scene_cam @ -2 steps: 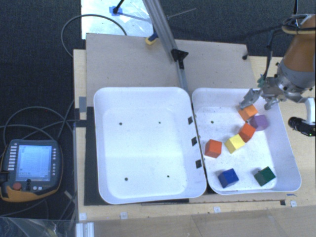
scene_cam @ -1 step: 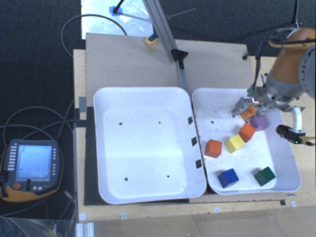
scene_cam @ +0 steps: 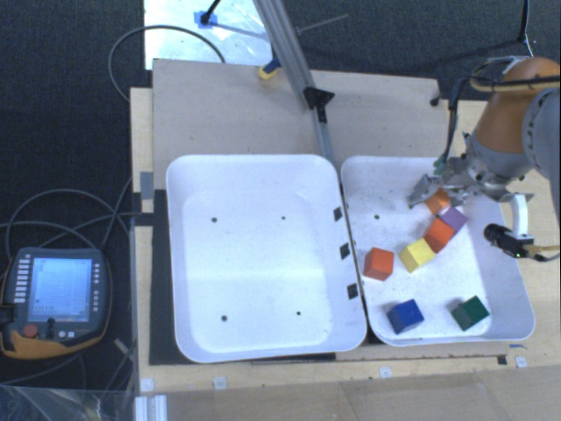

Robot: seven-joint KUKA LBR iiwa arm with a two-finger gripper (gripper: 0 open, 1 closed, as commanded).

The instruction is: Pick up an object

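Note:
My gripper [scene_cam: 433,191] hangs low over the upper part of the right bin [scene_cam: 386,178], reaching in from the right. A small orange block [scene_cam: 437,204] lies right at its tip, partly hidden by it. Just below that block sit a purple block [scene_cam: 454,218] and an orange-red block [scene_cam: 438,233], touching each other. A yellow block [scene_cam: 418,254] and an orange cube [scene_cam: 379,263] lie further left. Near the bin's front edge are a blue block [scene_cam: 405,315] and a green block [scene_cam: 470,311].
The left bin [scene_cam: 254,253] sits beside the right one, and black clips join their shared wall. A grey pole [scene_cam: 289,42] slants down to the bins' top edge. A teach pendant [scene_cam: 53,301] lies on the floor at left. A cable connector [scene_cam: 513,239] hangs beside the right bin's right wall.

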